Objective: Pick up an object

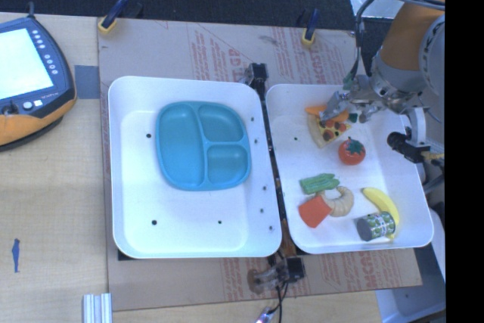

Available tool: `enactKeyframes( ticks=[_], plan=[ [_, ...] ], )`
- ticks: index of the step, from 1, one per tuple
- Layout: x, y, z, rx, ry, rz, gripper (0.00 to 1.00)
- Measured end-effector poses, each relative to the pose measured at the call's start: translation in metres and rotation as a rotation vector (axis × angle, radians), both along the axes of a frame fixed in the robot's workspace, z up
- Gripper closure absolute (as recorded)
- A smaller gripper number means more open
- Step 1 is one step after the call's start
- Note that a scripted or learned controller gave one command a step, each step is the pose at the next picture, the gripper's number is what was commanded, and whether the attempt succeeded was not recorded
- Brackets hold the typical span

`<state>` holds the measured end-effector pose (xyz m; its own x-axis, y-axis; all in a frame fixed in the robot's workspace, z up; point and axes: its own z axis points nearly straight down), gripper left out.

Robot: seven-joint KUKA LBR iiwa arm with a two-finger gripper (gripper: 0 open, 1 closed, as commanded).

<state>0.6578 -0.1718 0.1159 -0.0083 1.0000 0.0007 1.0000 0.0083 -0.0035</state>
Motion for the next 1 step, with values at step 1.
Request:
enactKeyframes(
  ticks=[1],
  plan=[
    [0.0005,-0.0006,0.0106,-0.001,-0.003,0.001,1.00]
  ],
)
